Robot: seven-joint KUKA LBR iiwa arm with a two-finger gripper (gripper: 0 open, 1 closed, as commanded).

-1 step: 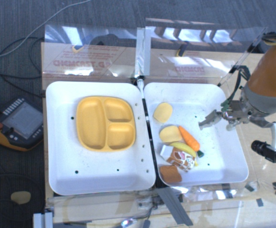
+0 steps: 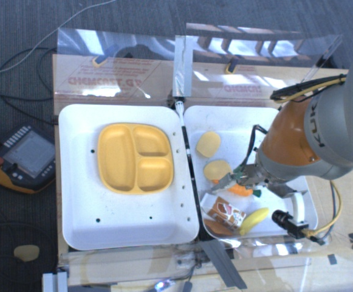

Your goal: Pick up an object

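The right bin (image 2: 237, 117) holds several small objects. Two pale yellow rounded pieces lie at its left, one (image 2: 208, 143) farther back and one (image 2: 216, 170) nearer. A small orange piece (image 2: 242, 191) lies in the middle. A red and white packet (image 2: 226, 210), a yellow banana (image 2: 254, 219) and a brown piece (image 2: 215, 227) lie along the front wall. My gripper (image 2: 241, 180) reaches down from the right, just above the orange piece and beside the nearer yellow piece. The wrist hides how it meets the orange piece.
The left bin (image 2: 79, 224) holds a yellow divided tray (image 2: 135, 157). The grey and orange arm (image 2: 304, 142) covers the right half of the right bin. A black cable (image 2: 253, 140) loops over that bin. A teach pendant (image 2: 24, 157) lies on the floor at left.
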